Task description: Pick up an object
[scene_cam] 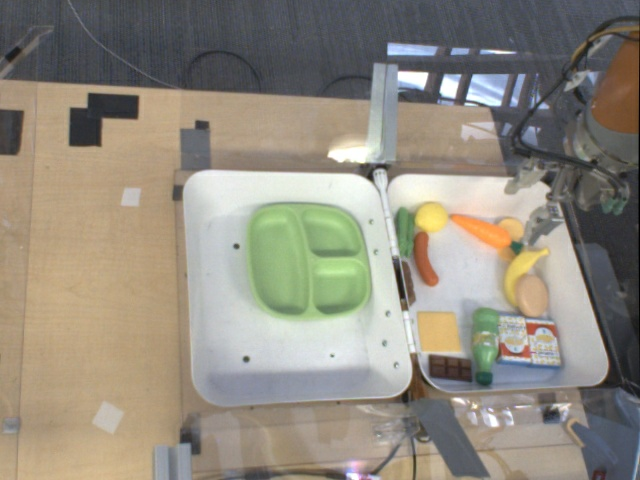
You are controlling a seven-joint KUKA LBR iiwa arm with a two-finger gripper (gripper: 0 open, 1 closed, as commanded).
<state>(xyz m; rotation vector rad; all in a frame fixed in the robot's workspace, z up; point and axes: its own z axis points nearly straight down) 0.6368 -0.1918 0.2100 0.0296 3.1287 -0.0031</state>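
The right bin holds toy food: an orange carrot, a yellow lemon, a red sausage, a green cucumber, a banana and a tan egg-like piece. Toward the front lie a cheese slice, a green bottle, a printed box and a chocolate bar. My gripper hangs over the bin's far right corner, just above the carrot's tip and the banana. It looks open, with nothing between its fingers.
The left bin holds a green divided plate. A metal post rises behind the wall shared by the two bins. Cables run down the arm at the right.
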